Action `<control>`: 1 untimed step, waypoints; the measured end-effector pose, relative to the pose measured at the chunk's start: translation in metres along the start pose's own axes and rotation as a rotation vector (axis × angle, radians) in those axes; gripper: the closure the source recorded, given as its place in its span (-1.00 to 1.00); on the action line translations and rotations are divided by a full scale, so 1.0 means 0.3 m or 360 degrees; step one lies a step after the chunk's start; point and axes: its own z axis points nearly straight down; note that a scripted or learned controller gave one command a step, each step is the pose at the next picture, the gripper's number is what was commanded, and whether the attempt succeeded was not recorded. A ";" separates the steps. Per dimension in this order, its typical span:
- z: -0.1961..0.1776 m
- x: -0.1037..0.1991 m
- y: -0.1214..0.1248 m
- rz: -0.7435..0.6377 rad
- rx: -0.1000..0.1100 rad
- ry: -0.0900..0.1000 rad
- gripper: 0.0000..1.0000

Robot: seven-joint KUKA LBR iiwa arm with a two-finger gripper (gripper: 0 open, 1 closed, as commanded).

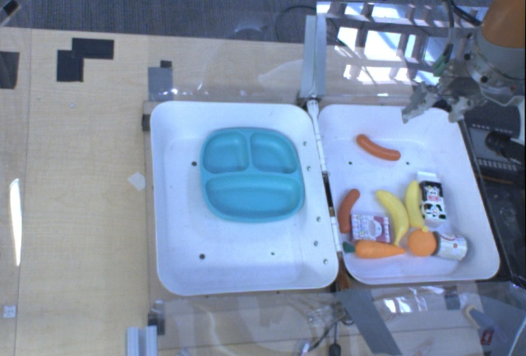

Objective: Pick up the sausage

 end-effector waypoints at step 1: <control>0.430 0.162 -0.029 0.0333 0.0002 0.0002 -1.00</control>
